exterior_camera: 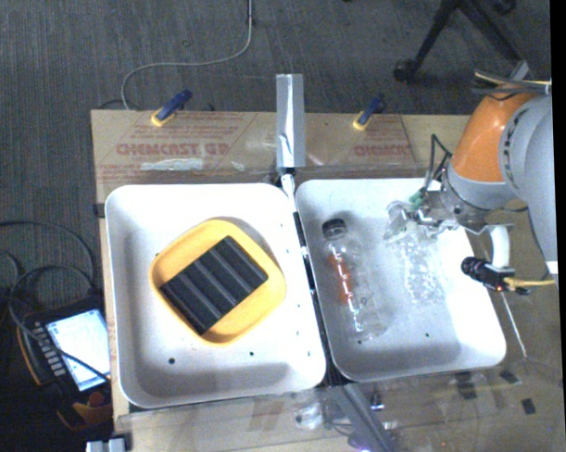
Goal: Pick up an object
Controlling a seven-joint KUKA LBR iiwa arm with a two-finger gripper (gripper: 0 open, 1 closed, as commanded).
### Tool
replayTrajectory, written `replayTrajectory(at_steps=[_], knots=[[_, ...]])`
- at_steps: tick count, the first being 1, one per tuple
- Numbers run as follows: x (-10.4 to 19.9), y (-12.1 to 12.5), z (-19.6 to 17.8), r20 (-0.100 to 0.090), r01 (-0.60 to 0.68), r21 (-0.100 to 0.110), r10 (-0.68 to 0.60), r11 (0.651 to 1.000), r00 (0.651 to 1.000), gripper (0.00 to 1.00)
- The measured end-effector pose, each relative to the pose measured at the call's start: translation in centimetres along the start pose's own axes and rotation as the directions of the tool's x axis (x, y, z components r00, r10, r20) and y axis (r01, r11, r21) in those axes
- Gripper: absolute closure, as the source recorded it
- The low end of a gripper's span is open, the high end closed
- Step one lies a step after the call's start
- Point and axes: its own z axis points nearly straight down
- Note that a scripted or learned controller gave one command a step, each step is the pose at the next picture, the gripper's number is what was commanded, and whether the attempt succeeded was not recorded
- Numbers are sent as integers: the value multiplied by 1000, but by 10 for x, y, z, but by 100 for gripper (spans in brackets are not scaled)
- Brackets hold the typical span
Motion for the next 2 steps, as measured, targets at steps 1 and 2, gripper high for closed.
replayTrajectory(at_steps=[1,2], knots=[[1,0,-9,1,1,1,-1,1000,1000,100],[-5,16,11,-6,59,34,-59,998,998,100]])
